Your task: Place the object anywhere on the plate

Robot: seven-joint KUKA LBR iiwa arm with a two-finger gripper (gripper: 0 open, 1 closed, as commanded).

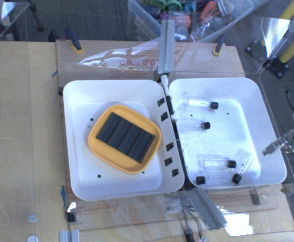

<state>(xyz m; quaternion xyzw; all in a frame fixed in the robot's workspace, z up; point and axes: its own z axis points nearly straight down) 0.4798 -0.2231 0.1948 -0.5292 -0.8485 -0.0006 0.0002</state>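
Note:
A yellow square plate with a dark ribbed centre lies tilted in the left white bin. Several clear plastic vials with black caps lie in the right white bin. One vial is at the back and a second vial lies just in front of it. A third vial lies near the front, with a slanted vial to its right. A black cap rests at the front wall.
Black clips run along the divider between the bins. Behind the bins stands a clear tub of mixed coloured items. A small metal part and cables sit at the right bin's outer edge.

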